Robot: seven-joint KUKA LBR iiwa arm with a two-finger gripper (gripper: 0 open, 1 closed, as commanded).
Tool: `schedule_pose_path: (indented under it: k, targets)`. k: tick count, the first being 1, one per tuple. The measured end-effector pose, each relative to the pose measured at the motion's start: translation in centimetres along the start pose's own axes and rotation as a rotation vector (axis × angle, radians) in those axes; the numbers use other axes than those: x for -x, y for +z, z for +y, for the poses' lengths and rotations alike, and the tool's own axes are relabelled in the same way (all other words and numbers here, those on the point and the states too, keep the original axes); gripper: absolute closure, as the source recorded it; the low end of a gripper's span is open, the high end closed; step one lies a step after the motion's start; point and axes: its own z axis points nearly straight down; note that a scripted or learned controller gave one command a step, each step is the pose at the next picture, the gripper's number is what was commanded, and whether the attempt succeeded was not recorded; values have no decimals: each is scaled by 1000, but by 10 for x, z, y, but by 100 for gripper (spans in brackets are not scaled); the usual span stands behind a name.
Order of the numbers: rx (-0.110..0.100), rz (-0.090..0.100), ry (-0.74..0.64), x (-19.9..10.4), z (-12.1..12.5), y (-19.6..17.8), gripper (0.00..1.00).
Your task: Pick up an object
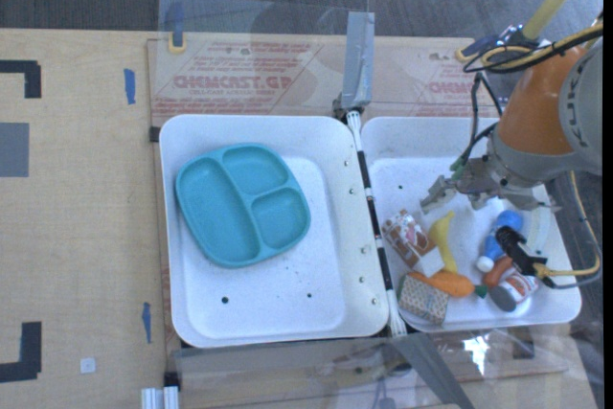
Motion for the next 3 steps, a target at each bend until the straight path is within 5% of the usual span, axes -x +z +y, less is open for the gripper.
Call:
schedule_pose_path:
  k: [1, 2, 3]
  targets:
    - [-3, 0, -6, -22, -38, 10, 0]
    - [2, -1, -3, -21, -37, -1, 100]
    - [-8, 1, -186, -96, 10, -87, 100]
